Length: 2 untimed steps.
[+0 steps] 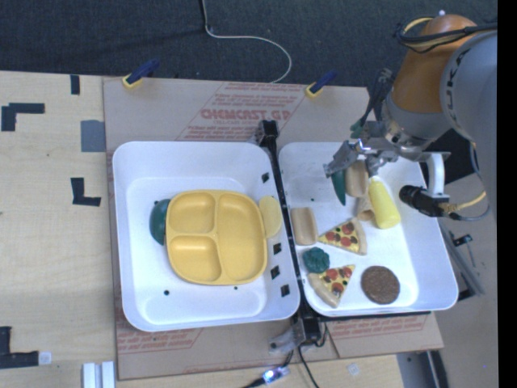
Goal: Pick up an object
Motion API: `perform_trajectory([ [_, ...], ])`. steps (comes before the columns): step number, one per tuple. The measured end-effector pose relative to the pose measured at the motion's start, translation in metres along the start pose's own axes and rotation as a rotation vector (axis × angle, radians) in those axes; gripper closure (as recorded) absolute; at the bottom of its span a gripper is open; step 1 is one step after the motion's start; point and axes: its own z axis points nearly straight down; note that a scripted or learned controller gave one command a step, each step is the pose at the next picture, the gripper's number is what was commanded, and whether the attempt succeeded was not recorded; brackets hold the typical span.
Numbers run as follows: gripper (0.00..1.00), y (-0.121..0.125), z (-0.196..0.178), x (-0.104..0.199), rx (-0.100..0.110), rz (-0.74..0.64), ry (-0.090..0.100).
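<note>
claw (349,166): low over right bin (311,162), grip state cannot tell | beside it: green piece (339,186); yellow bottle (384,202) | further out: pizza slices (343,237); brown disc (380,284); yellow tray (216,237) in left bin (133,168) | risk: crowding, so the claw may nudge the bottle or close on nothing

One fixed camera above the bench (48,217) — slanted down (both bins (129,241)).

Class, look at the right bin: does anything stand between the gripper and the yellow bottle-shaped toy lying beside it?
Nothing visible does. The gripper hangs over the right bin just left of the yellow bottle-shaped toy, with a dark green piece directly under it. The pizza slice lies lower down, out of the way.
</note>
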Motion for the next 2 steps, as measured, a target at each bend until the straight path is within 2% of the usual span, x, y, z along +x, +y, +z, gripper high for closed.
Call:
perform_trajectory([
  [1,1.00,0.000,-0.028,0.001,0.002,0.001,0.000],
  [2,1.00,-0.026,-0.036,0.049,0.006,-0.003,0.002],
])
